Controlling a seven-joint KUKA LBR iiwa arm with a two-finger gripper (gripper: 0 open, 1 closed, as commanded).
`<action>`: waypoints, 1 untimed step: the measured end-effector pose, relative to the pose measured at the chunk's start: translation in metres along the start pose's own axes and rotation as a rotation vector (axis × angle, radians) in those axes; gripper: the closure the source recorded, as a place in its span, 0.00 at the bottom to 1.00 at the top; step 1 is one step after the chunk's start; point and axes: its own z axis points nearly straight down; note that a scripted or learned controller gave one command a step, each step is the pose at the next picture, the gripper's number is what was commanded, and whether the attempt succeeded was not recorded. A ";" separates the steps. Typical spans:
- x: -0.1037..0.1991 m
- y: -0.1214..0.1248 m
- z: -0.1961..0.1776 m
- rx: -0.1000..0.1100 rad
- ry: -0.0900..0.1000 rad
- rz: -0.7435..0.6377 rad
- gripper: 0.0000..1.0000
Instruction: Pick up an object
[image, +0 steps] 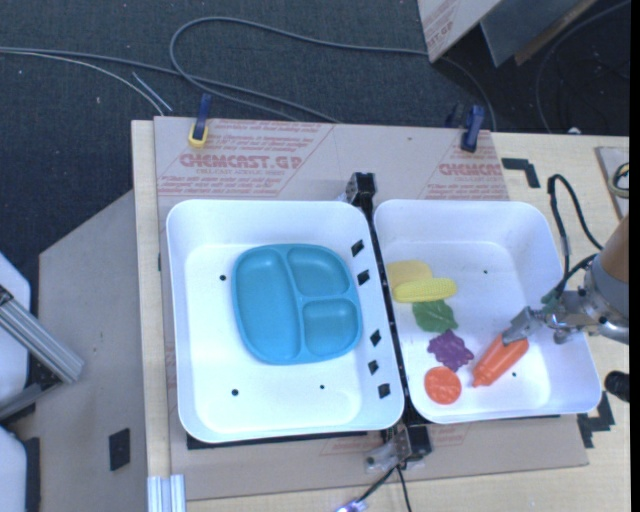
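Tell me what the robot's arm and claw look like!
The arm comes in from the right, and its end looks brownish-orange and blurry here. Below that sits a round grey metal wrist. The small silver-grey metal claw sticks out from it, with dark bits around its base. A black cable loops nearby.

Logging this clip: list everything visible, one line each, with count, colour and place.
bins: two, white, side by side on the bench.
divided plate: one, blue, left bin.
yellow toy: one, right bin, far end of the toy row.
green toy: one, just below the yellow.
purple toy: one, middle of right bin.
orange round toy: one, near edge of right bin.
carrot: one, orange, right bin, by the gripper.
clamps: two, blue and yellow, far bench edge.
gripper: one, grey, over the right bin above the carrot.
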 end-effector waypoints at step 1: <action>0.002 0.001 0.043 -0.001 0.003 -0.001 0.00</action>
